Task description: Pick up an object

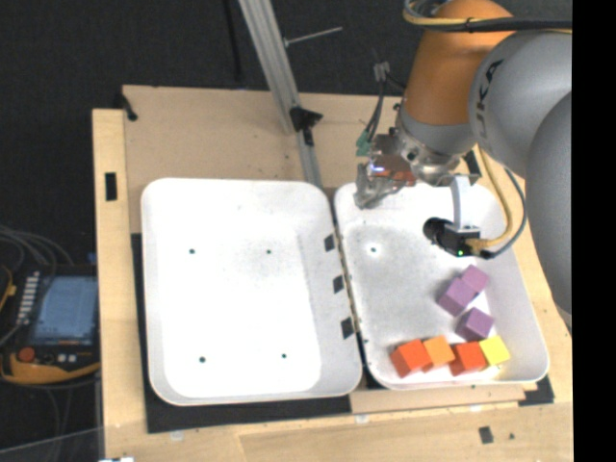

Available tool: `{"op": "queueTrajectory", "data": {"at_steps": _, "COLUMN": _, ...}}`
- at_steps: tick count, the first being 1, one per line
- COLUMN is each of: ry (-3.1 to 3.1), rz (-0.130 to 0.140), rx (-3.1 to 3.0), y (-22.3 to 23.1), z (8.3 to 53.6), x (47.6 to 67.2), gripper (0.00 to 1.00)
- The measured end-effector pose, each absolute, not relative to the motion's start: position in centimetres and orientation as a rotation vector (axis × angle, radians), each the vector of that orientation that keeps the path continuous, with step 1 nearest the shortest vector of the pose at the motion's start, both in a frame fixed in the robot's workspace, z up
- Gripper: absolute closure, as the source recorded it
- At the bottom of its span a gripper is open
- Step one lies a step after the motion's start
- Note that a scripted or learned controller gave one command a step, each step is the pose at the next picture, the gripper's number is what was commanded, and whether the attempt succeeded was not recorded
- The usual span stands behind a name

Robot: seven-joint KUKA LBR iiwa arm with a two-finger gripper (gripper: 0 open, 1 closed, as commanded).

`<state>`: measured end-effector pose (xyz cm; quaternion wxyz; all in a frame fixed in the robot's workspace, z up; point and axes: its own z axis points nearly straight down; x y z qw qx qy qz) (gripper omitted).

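Seen from the camera above, the tabletop (pixel 192 142) carries two shallow white bins side by side. The left bin (pixel 236 287) shows only a few small dark dots on its floor. The right bin (pixel 404 277) holds all the blocks, gathered toward its near right corner.

Two purple blocks sit close together there: the larger purple block (pixel 464 290) is tilted, and the smaller purple block (pixel 474 323) lies just below it, nearly touching. Along the bin's near wall runs a row of four: a red-orange block (pixel 412 356) at the left, an orange block (pixel 439 350) beside it, a red block (pixel 469 357) next, and a yellow block (pixel 495 351) at the right end. They stand touching or just beside one another.

The arm (pixel 500 65) reaches in from the right, its orange band above the wrist. The gripper (pixel 371 192) hangs over the far left corner of the right bin, close to the seam between the bins and well apart from the blocks. Nothing shows between its fingers, and whether they are spread or closed cannot be told from this angle. A dark cable fitting with a small green light (pixel 452 237) lies over the bin's floor, to the right of the gripper
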<state>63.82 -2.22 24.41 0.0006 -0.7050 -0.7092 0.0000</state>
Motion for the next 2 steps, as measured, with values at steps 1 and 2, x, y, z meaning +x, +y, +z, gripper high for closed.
{"op": "queueTrajectory", "data": {"at_steps": 1, "ry": -2.230, "rz": -0.003, "rx": -2.215, "y": 2.5, "z": 24.4, "x": 65.0, "gripper": 1.00}}
{"op": "queueTrajectory", "data": {"at_steps": 2, "ry": -2.229, "rz": 0.001, "rx": -2.213, "y": 7.8, "z": 23.0, "x": 65.2, "gripper": 1.00}}
